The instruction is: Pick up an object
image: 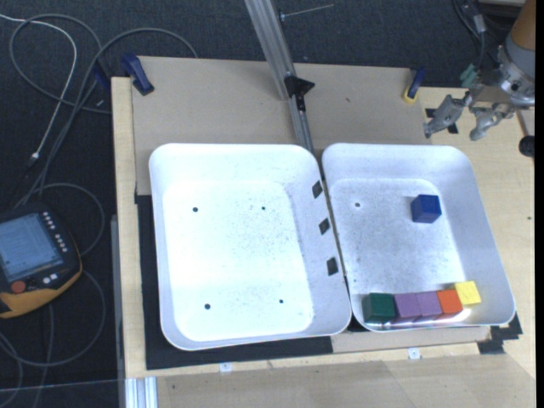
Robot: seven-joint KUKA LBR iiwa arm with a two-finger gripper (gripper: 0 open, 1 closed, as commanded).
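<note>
A blue cube (426,208) lies alone in the upper part of the right bin (476,185). Along that bin's front wall sit a green cube (381,306), two purple cubes (418,303), an orange cube (450,300) and a yellow cube (468,293) in a row. My gripper (461,126) hangs above the bench just beyond the right bin's far rim, at the upper right. Its two fingers are spread apart with nothing between them. It is well above and to the right of the blue cube.
The left bin (170,168) lies beside the right one, with black clips along their shared wall. A metal rail (270,41) slants down from the top to the bins' junction. Blue and yellow clamps hold the bench board. A pendant (30,257) lies at left.
</note>
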